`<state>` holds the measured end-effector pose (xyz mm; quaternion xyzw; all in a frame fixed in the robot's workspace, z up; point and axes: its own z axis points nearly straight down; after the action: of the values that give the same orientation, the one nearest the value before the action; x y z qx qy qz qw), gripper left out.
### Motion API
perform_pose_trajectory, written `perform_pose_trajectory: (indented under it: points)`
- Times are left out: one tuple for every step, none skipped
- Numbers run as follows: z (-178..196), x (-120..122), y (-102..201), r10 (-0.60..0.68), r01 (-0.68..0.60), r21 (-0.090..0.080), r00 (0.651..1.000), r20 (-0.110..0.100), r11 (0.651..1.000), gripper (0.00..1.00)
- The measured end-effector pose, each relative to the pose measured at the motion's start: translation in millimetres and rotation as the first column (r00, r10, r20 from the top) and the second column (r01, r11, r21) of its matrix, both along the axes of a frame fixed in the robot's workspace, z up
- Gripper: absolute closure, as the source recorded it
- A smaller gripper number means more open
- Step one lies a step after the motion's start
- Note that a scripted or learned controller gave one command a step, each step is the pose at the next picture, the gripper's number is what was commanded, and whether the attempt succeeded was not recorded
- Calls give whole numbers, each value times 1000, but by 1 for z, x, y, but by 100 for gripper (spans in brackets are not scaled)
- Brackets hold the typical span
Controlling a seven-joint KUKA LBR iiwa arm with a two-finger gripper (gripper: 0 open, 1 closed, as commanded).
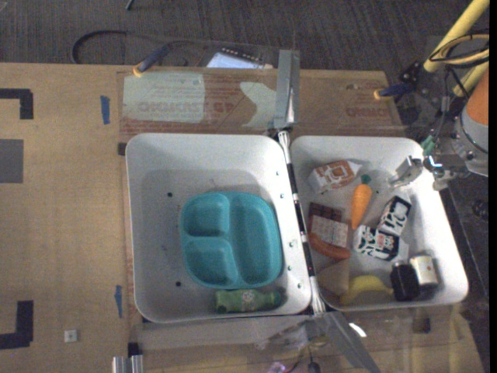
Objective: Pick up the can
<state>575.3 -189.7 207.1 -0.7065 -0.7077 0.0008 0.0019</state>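
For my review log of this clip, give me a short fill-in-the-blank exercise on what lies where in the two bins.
1. The teal divided plate lies in the ____ bin.
2. The carrot lies in the ____ bin.
3. The green packet lies along that bin's ____ wall, below the plate.
4. The can lies in the right bin's near-____ corner.

Missing words: left; right; near; right
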Motion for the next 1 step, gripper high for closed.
perform_pose_trajectory:
  points:
    - [-110,-8,-21,7,-7,10,1000,10,1000,0]
